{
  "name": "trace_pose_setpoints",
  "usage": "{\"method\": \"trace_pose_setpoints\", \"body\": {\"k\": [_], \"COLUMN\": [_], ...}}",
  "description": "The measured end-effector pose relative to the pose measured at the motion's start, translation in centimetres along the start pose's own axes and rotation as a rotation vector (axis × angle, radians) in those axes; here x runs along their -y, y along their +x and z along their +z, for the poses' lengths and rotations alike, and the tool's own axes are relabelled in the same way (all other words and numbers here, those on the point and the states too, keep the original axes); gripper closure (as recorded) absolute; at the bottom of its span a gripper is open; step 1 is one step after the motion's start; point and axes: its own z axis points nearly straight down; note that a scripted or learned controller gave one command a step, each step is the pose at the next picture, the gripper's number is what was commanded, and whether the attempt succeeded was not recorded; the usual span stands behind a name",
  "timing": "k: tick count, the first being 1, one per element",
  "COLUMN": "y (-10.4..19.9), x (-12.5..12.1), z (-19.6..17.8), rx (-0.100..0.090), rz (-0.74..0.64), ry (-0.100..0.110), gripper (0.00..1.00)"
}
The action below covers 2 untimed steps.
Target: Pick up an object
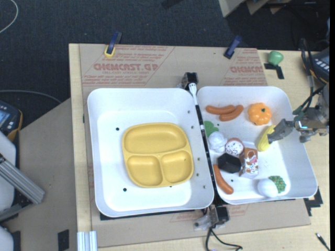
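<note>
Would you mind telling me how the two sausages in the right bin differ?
The upper sausage lies crosswise near the bin's far side, seemingly a pair lying together; the lower sausage is single and runs diagonally near the front. The upper lies clear of other items; the lower touches a black object. Both are orange-red and slender.

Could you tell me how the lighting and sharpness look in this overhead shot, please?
In the camera view, light is even and soft, with faint shadows; the white bins look bright but not blown out; the yellow tray is fairly sharp, while the gripper at right and small toys look slightly blurred.
</note>
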Motion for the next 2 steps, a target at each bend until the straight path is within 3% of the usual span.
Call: {"method": "trace_pose_setpoints", "body": {"k": [1, 2], "y": [0.0, 0.5], "x": [-0.2, -1.1], "z": [-0.7, 4.1], "rx": [0.003, 0.0], "rz": [-0.004, -0.004], "ry": [-0.013, -0.007], "gripper": [0.0, 0.0]}}
